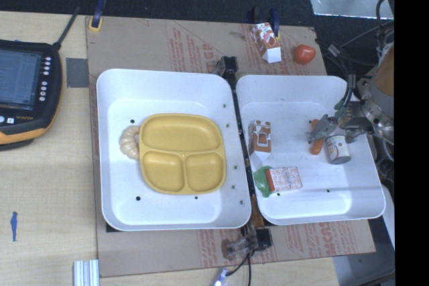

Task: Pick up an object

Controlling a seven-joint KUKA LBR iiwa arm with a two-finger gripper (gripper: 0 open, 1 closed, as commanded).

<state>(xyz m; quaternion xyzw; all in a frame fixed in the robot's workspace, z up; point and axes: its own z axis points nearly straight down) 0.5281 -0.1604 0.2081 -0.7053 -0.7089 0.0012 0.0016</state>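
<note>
The right bin (295, 94) holds several objects. An orange carrot-like piece (315, 145) and a small silver can (338, 150) lie side by side at its right. My gripper (333, 126) hovers just above these two, reaching in from the right edge. It sits so close over them that I cannot tell if it touches either. A brown and white box (260, 136) lies near the bin's left wall. A red and white packet with a green end (279, 179) lies toward the front.
The left bin (114, 94) carries a yellow divided plate (181, 152) with a pale pastry (129, 142) at its left side. A small carton (267, 42) and a red tomato (304, 53) sit behind the right bin. A control tablet (23, 90) lies far left.
</note>
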